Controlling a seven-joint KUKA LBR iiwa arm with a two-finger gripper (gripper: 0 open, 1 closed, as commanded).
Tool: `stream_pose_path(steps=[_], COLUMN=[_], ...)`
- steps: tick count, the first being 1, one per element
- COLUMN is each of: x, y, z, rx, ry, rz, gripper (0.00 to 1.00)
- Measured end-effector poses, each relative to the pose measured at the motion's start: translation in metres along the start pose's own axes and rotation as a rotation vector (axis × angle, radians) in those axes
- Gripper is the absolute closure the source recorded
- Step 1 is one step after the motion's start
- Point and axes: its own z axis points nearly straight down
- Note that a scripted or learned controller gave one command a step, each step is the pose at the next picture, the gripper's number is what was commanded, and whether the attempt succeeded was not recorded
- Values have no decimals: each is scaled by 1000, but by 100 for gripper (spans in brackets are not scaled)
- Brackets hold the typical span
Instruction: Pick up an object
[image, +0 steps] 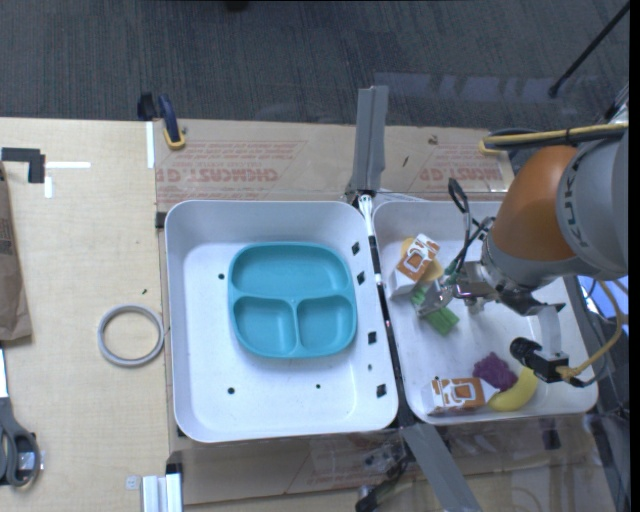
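The end effector (437, 297) is seen low over the right bin (400, 222), at the end of the grey arm (590, 215) with its orange band (532, 215), which reaches in from the right. Its two fingers are slightly parted around a small green block (441, 319), which lies at their tips on the bin floor; whether the block is truly clamped cannot be told, since the fingers and the block overlap in this view and no lift off the floor is visible.

Just above and to the left of the end effector, an orange-and-white carton (417, 258) is found lying on the bin floor, near but apart from the fingers. Below and to the right of the end effector, well apart from it, a purple object (492, 369) is placed against a yellow banana (517, 391), and just left of those a second orange-and-white carton (459, 395) is set near the bin's lower rim.

To the left of the end effector, beyond the divider between the bins, the left bin (190, 330) is occupied by a teal compartment plate (293, 299), set flat at its middle. Far to the left, on the bare bench (80, 250), a grey ring (131, 334) is laid.
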Motion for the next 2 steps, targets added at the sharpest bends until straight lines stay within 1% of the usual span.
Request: stream_pose_path(steps=[1,2], x=[-1,38], y=[0,75], z=[-9,-101], rx=[1,-2], ry=[0,-2], rz=[5,81], gripper=[100,100])
